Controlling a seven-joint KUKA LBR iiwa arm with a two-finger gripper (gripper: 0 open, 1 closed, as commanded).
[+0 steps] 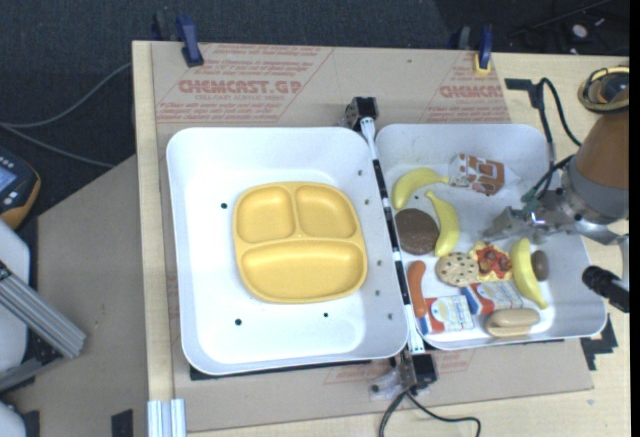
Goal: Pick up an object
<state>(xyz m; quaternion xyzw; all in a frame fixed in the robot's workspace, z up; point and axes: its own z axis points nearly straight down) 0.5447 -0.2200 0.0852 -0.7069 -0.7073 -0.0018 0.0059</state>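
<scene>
Yellow divided plate (299,241) sits alone in the left bin (190,225); right bin (570,310) holds bananas (436,203), a cookie (458,269), other toy food. Gripper (512,222) hovers over it, grip unclear. Cardboard-covered bench (250,85), dark carpet (80,15).

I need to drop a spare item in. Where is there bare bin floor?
The left white bin has bare floor all round the yellow three-compartment plate, widest along its near edge. The right white bin is crowded with toy food: bananas, brown round patty, cookie. The gripper hangs there; only the far strip is bare.
</scene>
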